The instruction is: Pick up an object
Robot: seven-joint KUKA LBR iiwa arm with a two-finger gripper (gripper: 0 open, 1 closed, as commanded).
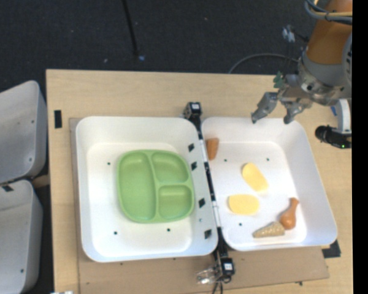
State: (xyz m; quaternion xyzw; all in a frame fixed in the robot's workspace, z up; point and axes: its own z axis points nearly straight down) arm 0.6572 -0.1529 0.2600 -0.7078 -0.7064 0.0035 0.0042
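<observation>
Wooden tabletop [61, 97] carries two white bins. Nothing picked yet: my claw [273, 111] hangs spread and unladen above the right bin's [316, 164] far rim; two yellow slices, orange drumstick [289, 214] and cone lie inside.

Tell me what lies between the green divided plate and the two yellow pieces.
In the camera view, the two bins' adjoining rims with black clips separate the green divided plate from the yellow oval pieces; beyond that, bare white bin floor.
</observation>
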